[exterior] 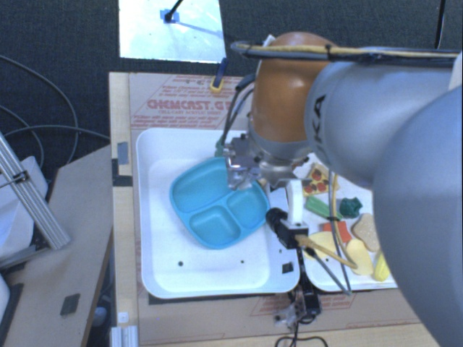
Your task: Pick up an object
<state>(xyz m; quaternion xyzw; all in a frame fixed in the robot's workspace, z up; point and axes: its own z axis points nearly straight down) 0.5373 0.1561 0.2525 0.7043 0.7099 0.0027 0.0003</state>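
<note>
A big grey robot arm [391, 121] with an orange band reaches in from the right and hangs over two shallow white bins that sit side by side. In the left white bin [155, 266] lies a light blue plastic plate [217, 204] with three little sections in it. The plate sits a bit tilted, close to the bin's right wall, and it is the one thing lying in that bin. The metal gripper [242, 172] at the end of the arm is right at the top right edge of the blue plate, and it looks like it touches the plate's rim there. The arm's thick wrist covers the gripper from above, so I cannot tell how wide its jaws are or if they have hold of the plate. The right white bin [325, 284] is partly hidden under the arm, but some toy food shows in it: a small pizza slice [316, 179], a green vegetable piece [340, 208], an orange carrot-like piece [340, 231], a tan bread-like piece [365, 231] and a yellow piece [358, 255] near the front. The bins rest on a brown cardboard sheet [181, 100] with red letters on it. Behind the cardboard a shiny pale square [170, 20] lies on the dark floor.
</note>
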